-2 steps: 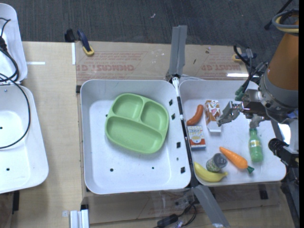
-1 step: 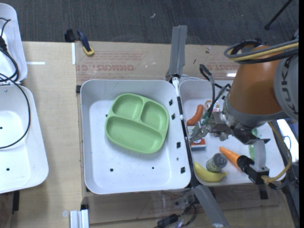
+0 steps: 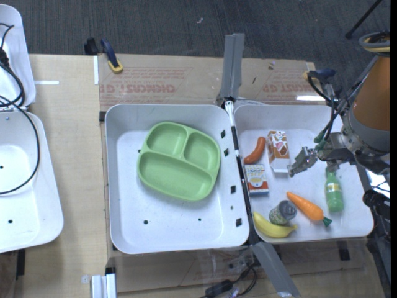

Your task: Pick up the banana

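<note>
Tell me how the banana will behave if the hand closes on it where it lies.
The banana looks like a smooth, glossy toy, so it may slip between the fingers. Its curved body lies flat near the right bin's front wall and could pivot or slide when nudged. It touches the small can, which might roll or get pinched along. The hand hangs farther back.

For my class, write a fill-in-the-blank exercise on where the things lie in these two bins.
1. The green tray lies in the ____ bin.
2. The banana lies at the right bin's near edge, beside a ____.
3. The orange vegetable between the can and the green bottle is a ____.
4. The end effector hovers right of the ____ carton.

Missing words: left; can; carrot; upright
</note>
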